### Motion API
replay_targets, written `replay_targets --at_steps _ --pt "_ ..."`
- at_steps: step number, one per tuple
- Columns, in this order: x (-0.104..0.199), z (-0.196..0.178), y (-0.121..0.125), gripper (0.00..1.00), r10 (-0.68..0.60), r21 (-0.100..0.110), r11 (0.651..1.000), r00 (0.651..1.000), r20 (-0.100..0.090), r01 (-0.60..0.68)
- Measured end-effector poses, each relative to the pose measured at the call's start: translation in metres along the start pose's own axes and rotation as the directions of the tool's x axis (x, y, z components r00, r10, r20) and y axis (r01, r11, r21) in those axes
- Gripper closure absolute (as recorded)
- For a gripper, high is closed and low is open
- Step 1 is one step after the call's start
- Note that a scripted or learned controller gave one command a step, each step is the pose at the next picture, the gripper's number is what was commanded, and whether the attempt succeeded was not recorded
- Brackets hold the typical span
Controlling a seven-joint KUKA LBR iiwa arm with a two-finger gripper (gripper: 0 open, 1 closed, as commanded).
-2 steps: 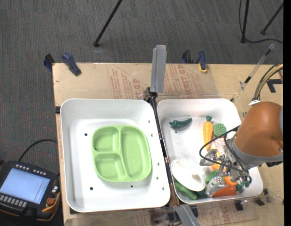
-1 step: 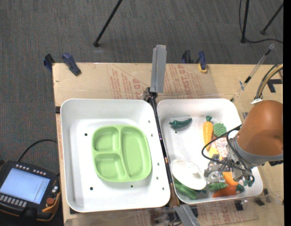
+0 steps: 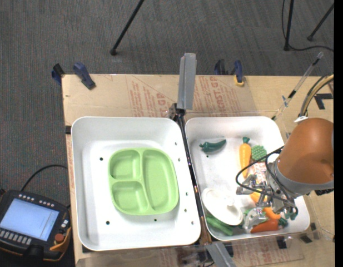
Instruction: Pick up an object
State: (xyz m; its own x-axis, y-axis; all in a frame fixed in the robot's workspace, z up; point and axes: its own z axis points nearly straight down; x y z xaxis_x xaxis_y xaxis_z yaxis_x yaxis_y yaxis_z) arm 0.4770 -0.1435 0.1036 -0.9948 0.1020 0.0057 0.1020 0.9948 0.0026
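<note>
The right bin (image 3: 232,128) holds several toy foods: a dark green pepper (image 3: 213,145), an orange carrot (image 3: 245,156), a green-and-yellow corn piece (image 3: 258,152), a white bowl-like piece (image 3: 222,206), a green vegetable (image 3: 219,225) near the front wall and an orange piece (image 3: 267,226) at the front right. My gripper (image 3: 269,204) hangs low over the bin's front right corner, just above the orange piece and a small grey item (image 3: 250,221). The orange wrist band (image 3: 308,152) and cables cover that part of the bin.
The left bin (image 3: 88,149) carries a light green divided plate (image 3: 143,181). A grey upright post (image 3: 187,82) stands behind the seam between the bins. A teach pendant (image 3: 29,222) lies at the lower left, off the bench. Tripod legs stand on the carpet behind.
</note>
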Motion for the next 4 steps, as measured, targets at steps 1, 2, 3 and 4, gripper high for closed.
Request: replay_targets --at_steps 1,2,3,4 --pt "0.0 -0.009 -0.003 1.0 -0.006 0.007 1.0 1.0 0.0 0.006" --pt "-0.001 -0.009 0.002 0.0 -0.009 -0.001 1.0 1.0 0.0 0.009" --pt "-0.026 0.013 0.004 0.0 0.026 0.004 1.0 1.0 0.004 -0.026" --pt "-0.028 0.004 -0.002 1.0 0.024 0.019 1.0 1.0 0.014 -0.025"
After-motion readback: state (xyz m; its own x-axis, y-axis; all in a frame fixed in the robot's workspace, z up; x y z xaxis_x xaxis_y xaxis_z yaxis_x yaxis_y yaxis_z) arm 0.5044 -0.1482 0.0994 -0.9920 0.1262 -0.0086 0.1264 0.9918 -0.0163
